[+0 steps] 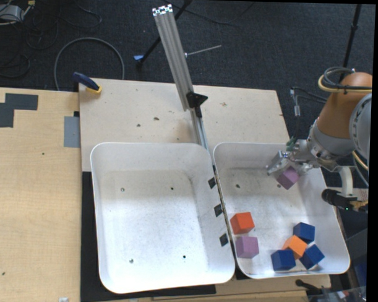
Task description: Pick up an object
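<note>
camera view, right of frame: gripper pinching a purple cube above the right bin; lift apparently underway, next needs a steady raise.

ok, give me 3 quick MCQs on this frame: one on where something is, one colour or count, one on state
1. Where do the loose blocks lie?
A. left bin
B. right bin
C. on the bench outside both bins

2. How many blue blocks sit in the right bin?
A. one
B. three
C. five

3. What is at the gripper?
A. a purple block, raised off the bin floor
B. an orange block
C. a blue block

Answers:
1. B: the red-orange block, the purple block and the cluster near the corner all lie in the right bin.
2. B: three blue blocks surround one orange block.
3. A: a second purple block sits at the gripper tips, apparently lifted above the floor of the bin.
</note>
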Motion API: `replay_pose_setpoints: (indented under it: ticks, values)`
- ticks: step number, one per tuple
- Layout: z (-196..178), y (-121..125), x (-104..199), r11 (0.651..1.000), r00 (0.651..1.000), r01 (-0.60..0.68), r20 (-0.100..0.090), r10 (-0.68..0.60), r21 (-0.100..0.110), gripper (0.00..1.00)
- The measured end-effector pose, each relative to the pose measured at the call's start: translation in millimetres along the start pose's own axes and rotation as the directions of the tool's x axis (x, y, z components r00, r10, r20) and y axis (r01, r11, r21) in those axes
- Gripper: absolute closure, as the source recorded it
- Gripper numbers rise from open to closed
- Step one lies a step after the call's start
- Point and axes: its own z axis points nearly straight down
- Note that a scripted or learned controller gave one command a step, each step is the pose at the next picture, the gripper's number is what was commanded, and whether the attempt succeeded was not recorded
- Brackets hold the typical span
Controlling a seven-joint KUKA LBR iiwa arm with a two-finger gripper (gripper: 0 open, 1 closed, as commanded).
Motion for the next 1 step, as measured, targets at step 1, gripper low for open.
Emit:
replay_pose_setpoints:
  ticks: [1]
  values:
    - [2.8, -1.0, -0.9, 1.000, 1.000, 0.001, 0.001, -0.001, -0.002, 0.00]
